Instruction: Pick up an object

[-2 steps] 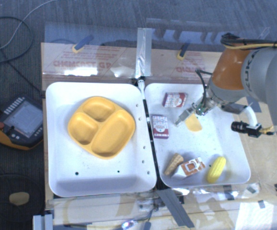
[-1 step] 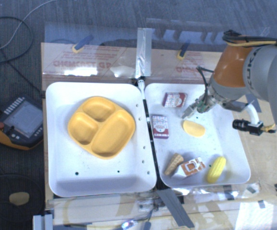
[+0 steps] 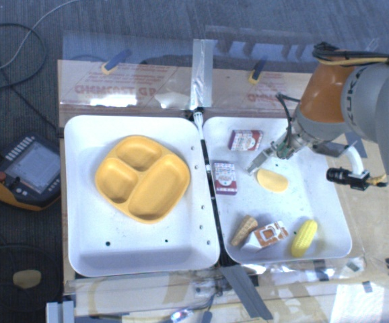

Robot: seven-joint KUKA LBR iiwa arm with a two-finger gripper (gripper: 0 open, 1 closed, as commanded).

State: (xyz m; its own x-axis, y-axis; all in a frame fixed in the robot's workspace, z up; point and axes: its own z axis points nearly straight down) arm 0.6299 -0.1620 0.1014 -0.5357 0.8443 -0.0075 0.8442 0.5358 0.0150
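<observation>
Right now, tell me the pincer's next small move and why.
Probably lower the pincer a little toward the pale yellow disc. It hangs just above that disc's upper left edge in the right bin, with nothing seen between its fingers.

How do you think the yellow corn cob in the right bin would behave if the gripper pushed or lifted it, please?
The corn cob looks rounded and elongated, so a sideways push would probably roll it. Its surface seems smooth, like a plastic toy, so it is likely light and may slip between fingers. It lies near the right bin wall, which could stop a roll.
</observation>
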